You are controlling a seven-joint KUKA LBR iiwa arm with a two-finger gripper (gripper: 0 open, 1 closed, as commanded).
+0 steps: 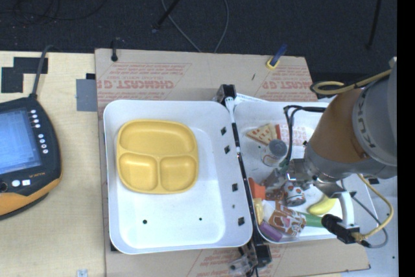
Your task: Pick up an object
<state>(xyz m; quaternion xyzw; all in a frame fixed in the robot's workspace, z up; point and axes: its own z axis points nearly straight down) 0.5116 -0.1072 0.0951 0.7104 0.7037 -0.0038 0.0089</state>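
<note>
The right bin (256, 115) holds a heap of small objects. Among them are a toy pizza slice (262, 134), a grey cup (277, 149), an orange piece (257, 191), a yellow banana-like piece (322, 206) and a brown patterned packet (285, 221). My gripper (290, 176) is low in this bin, over the middle of the heap, just below the grey cup and left of the yellow piece. The grey arm with its orange band (338, 130) covers the bin's right half. I see nothing clearly held.
The left bin (214, 217) holds a yellow divided plate (157, 156) in its upper left part. A control pendant (26, 152) lies on the bench at far left. A ridge with black clips (235, 165) separates the two bins. Cables run across the dark floor behind.
</note>
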